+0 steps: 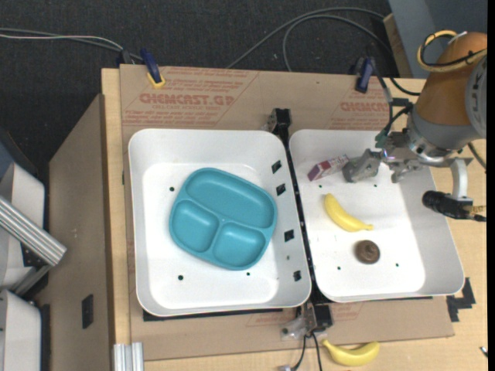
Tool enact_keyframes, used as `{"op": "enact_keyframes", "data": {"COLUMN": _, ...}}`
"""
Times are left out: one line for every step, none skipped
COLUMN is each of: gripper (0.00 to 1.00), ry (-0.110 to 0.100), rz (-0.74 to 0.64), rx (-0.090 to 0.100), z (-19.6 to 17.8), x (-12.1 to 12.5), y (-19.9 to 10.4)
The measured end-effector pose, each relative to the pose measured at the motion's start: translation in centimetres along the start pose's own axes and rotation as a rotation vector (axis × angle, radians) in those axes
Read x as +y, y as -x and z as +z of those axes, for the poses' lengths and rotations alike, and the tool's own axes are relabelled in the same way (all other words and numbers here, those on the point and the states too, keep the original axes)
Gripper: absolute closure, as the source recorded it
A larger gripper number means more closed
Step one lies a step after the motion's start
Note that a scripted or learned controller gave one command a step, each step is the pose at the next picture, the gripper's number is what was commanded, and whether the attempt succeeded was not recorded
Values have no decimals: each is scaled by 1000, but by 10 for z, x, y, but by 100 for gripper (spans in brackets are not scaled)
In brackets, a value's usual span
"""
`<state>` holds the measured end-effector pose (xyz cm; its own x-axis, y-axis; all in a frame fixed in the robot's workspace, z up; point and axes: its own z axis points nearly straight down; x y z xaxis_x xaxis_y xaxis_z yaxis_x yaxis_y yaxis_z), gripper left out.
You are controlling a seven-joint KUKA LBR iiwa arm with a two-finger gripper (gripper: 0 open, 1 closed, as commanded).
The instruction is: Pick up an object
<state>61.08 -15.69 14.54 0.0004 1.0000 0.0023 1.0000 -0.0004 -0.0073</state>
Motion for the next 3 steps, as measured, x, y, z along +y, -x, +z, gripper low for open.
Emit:
{"op": "enact_keyframes", "data": {"gripper": 0, "ry": -1, "rz": -1, "rx": 1, "z": 58, "x": -6, "y": -9}}
{"op": "enact_keyframes", "data": {"gripper": 100, "ry": 8, "rz": 0, "rx": -1, "z": 43, "x": -3, "y": -8}}
{"op": "enact_keyframes", "data": {"gripper": 100, "ry": 15, "rz": -2, "rx": -4, "z": -21, "x": 3, "y": -12}}
